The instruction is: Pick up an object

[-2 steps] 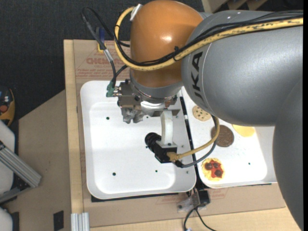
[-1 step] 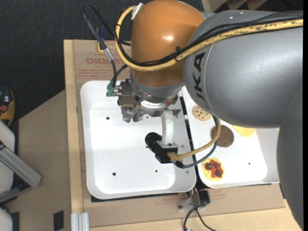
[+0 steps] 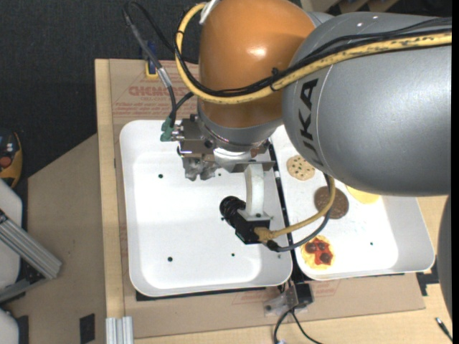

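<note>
Camera view: the gripper [image 3: 197, 165] hangs over the left bin [image 3: 165, 213]; whether it is parted or closed I cannot make out. A chocolate-chip cookie [image 3: 300, 167] and a red-topped piece [image 3: 319, 251] lie in the right bin [image 3: 387, 242], probably light, stiff and flat, best pinched across opposite edges.

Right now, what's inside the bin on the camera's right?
A chocolate-chip cookie, a brown disc, a yellow piece and a red-topped item lie in that bin. The arm covers its far half, so anything there is hidden.
</note>
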Motion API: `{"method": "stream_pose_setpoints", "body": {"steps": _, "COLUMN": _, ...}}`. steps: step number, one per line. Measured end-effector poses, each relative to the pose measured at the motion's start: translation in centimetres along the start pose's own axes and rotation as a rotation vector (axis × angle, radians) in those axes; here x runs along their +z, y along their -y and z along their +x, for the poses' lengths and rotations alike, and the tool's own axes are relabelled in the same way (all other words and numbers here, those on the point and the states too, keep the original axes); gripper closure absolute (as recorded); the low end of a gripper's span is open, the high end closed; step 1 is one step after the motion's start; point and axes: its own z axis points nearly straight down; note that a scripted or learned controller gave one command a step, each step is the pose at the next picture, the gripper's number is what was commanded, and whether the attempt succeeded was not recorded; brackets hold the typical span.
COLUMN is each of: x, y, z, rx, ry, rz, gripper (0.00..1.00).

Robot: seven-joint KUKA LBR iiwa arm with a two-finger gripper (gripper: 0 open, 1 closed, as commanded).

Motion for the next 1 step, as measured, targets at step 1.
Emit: {"method": "stream_pose_setpoints", "body": {"steps": 1, "x": -2.07, "y": 1.16, "z": 0.02, "rx": 0.000, "ry": 0.000, "rz": -0.001, "gripper": 1.00}}
